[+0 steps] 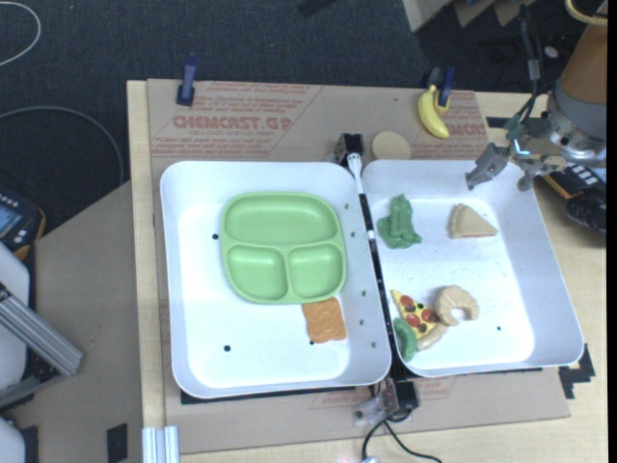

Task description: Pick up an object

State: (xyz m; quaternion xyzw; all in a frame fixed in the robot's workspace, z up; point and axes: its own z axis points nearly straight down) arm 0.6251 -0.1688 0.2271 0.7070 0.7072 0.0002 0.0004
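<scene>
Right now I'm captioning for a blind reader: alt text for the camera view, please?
The gripper hangs open over the right bin, above a tan wedge, green toy, croissant and pizza slice. The left bin holds a green tray.

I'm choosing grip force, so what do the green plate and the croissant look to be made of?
The green plate looks like moulded plastic: one even colour, smooth with a soft sheen, rounded compartment walls. The croissant is probably a plastic or rubber toy: its tan surface looks uniform and slightly glossy, though the view is too coarse to be sure.

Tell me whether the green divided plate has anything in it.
Empty. The green divided plate shows bare green in all three compartments; the orange piece lies beside it.
</scene>
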